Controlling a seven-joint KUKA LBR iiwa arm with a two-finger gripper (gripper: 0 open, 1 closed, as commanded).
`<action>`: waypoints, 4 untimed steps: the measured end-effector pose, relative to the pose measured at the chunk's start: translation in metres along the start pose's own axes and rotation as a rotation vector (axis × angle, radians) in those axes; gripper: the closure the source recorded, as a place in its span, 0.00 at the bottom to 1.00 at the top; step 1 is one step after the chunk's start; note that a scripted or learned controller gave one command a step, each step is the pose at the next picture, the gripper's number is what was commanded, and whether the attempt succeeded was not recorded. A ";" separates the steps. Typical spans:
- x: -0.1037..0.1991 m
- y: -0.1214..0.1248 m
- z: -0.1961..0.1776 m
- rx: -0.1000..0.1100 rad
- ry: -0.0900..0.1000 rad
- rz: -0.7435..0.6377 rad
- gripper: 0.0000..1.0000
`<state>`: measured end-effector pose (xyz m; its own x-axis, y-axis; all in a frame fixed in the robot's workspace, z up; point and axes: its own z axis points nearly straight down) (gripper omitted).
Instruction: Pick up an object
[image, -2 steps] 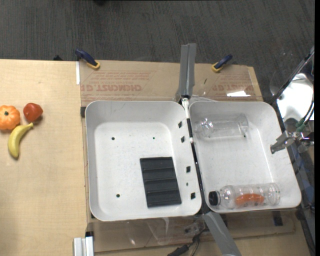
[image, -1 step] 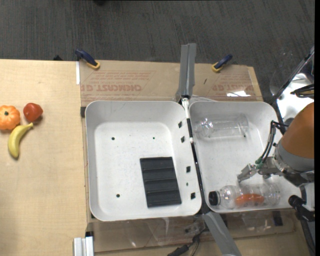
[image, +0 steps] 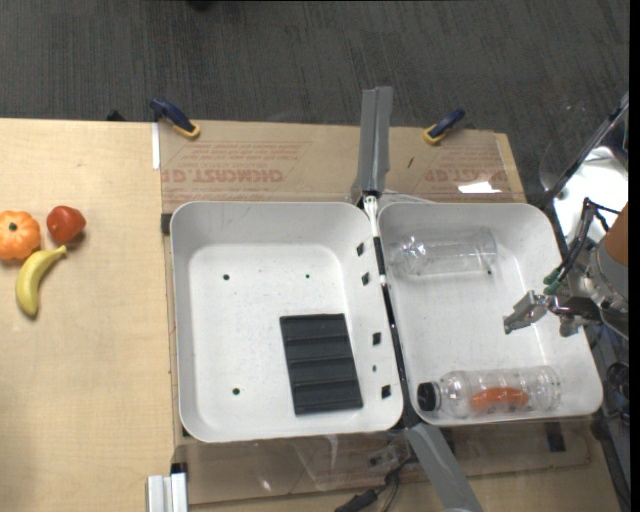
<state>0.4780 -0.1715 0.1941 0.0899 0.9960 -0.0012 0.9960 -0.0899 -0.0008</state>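
Altogether two clear bottles — one black block — one gripper.

i'm seeing the arm getting cut off by the right edge so that little beyond its wrist is showing, the gripper looking too small and blurred to read its fingers, and the clear cup fading into the right bin.
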 end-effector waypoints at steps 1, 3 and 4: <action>0.057 -0.006 0.103 0.002 0.002 -0.239 0.00; 0.035 -0.004 0.029 0.002 0.001 0.244 0.00; 0.078 -0.009 0.104 0.004 0.001 0.118 0.00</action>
<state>0.4762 -0.0933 0.0902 0.2066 0.9784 -0.0005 0.9784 -0.2066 -0.0050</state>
